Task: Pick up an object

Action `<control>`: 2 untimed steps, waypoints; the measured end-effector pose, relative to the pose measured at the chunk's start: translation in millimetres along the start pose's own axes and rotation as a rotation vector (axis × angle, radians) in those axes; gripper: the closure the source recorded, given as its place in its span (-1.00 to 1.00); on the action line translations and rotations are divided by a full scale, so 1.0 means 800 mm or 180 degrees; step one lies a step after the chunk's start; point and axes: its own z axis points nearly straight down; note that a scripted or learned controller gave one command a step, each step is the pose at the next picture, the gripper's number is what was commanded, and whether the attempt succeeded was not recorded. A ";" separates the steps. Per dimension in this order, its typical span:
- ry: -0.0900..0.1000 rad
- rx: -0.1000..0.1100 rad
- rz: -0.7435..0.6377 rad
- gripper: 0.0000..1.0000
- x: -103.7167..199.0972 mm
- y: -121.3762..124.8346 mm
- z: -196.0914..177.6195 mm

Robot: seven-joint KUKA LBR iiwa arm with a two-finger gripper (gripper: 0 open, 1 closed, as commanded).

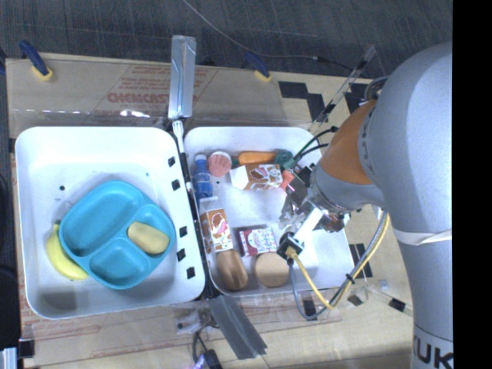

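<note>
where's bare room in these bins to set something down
Left bin: a wide bare strip between the plate and the back wall, and a smaller patch at the front left corner, below the banana. Right bin: crowded from the bottle down to the roll along its left and middle; the arm hangs over its right side.

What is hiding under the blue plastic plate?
A yellow banana pokes out at the blue plastic plate's left edge. The plate covers the rest of it.
</note>
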 end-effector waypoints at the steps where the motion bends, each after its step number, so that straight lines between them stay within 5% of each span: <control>1: 0.0000 -0.0001 0.0620 1.00 0.065 -0.057 0.010; 2: 0.0014 -0.0029 -0.0058 1.00 0.073 0.006 -0.183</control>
